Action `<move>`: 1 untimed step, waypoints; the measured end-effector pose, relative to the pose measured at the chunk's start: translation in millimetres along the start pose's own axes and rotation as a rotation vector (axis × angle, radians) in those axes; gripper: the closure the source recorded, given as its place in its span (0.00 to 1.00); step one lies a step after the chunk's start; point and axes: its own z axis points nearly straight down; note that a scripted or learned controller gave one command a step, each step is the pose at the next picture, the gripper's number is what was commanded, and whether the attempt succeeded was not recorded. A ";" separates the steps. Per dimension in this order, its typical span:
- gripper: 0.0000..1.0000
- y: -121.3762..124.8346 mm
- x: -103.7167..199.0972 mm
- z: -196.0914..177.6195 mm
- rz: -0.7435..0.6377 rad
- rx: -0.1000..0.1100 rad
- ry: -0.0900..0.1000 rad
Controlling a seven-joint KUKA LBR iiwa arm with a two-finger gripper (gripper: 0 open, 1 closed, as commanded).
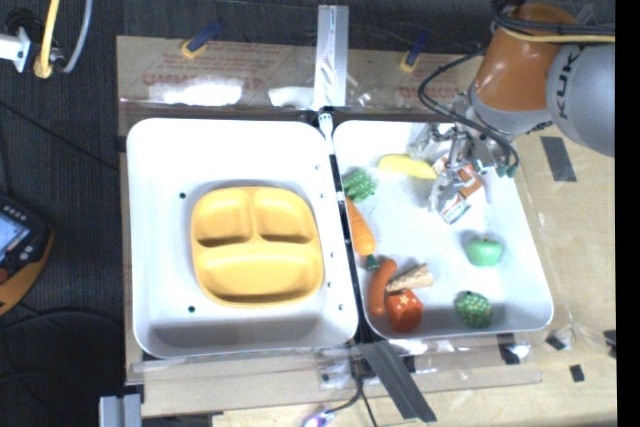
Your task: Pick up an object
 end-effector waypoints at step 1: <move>0.00 -26.0 73.6 11.7 0.035 -0.010 0.023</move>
